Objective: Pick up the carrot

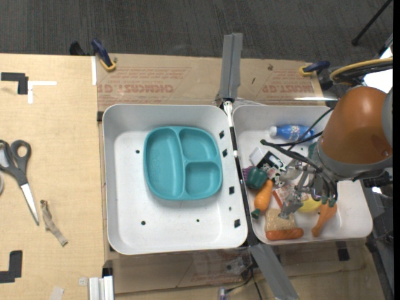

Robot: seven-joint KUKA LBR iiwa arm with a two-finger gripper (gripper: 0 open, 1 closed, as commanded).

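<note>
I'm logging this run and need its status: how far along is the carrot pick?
Done: the arm has reached over the right bin, with the gripper low among the toys. In hand: nothing clearly; whether the gripper grips anything cannot be made out. Left: one carrot lies near the bin's left wall, another carrot-like piece to the gripper's right. Grasp and lift remain.

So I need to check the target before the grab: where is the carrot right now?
The carrot lies in the right bin, near its left wall, green top pointing up-left, just left of the gripper and above the toast slice.
</note>
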